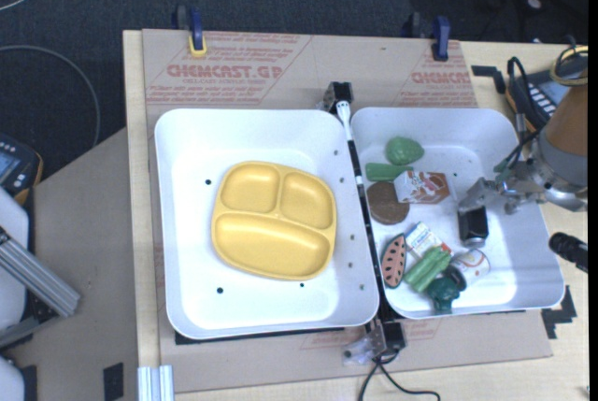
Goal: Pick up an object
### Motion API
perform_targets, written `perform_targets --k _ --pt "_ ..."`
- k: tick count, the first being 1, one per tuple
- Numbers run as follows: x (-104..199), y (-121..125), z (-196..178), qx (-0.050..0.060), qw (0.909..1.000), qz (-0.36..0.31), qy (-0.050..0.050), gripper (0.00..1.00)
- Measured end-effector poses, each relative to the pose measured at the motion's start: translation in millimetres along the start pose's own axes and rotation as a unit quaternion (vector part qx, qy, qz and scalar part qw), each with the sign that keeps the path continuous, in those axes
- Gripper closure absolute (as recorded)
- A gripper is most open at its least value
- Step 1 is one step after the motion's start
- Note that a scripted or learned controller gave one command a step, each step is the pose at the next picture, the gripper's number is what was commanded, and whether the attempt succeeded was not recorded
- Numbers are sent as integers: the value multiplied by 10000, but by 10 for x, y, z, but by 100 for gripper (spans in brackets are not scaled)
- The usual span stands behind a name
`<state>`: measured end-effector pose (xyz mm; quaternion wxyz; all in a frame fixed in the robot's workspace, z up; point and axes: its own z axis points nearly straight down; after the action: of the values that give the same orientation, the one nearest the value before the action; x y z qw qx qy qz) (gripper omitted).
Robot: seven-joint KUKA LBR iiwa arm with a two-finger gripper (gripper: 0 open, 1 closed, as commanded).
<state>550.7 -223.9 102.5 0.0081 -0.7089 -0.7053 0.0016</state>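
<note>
The gripper (pixel 474 223) hangs low in the right bin (pixel 523 287) (jaw state unclear) beside 1 wrapper (pixel 422 187); tray (pixel 274 220) lies left.

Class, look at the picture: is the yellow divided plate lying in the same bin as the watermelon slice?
No. The yellow plate lies in the left bin, while the watermelon slice lies in the right bin.

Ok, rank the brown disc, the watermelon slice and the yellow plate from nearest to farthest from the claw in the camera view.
1. Brown disc, in the right bin with the claw, to its left.
2. Watermelon slice, lower left in that bin.
3. Yellow plate, in the left bin.
</note>
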Motion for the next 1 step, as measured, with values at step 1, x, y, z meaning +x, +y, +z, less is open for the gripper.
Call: perform_targets --k 1 --pt "1038 -409 195 -63 10000 -49 -40 0"
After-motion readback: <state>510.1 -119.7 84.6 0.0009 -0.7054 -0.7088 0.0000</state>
